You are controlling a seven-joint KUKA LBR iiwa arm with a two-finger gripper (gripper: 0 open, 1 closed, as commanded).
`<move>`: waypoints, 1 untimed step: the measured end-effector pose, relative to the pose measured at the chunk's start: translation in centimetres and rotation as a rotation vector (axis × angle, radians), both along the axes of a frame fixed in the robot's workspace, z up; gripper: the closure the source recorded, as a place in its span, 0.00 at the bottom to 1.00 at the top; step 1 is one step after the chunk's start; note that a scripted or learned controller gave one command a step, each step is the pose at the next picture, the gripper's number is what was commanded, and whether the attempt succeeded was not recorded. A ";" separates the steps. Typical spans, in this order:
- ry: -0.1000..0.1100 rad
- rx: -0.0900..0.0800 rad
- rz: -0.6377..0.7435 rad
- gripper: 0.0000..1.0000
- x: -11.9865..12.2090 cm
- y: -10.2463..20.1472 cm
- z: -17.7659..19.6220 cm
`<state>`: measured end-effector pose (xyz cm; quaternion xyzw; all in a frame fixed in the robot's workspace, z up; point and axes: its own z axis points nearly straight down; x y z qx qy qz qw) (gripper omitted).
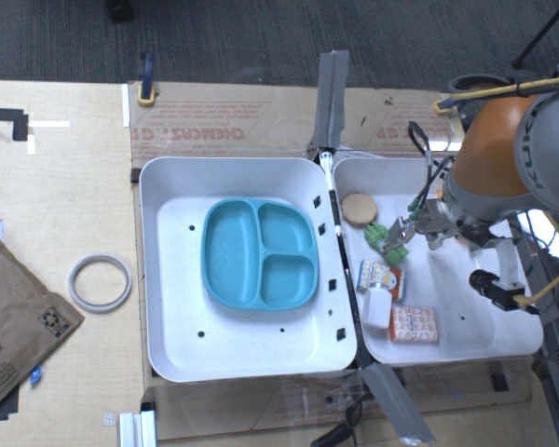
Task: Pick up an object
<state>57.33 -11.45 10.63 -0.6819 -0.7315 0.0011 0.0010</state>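
Two white bins (158, 250), claw (398, 236) over green object (380, 237)

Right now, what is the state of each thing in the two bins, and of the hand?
Blue plate: lying flat in the left bin, compartments up, nothing in them.
Round tan disc: lying flat in the right bin.
Green item: in the right bin, right at the hand.
White packets: lying together, touching.
Red patterned box: lying flat.
Hand: low over the green item; grip unclear.
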 end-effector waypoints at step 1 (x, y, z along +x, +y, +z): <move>-0.001 0.000 -0.003 0.00 1.1 1.6 -1.5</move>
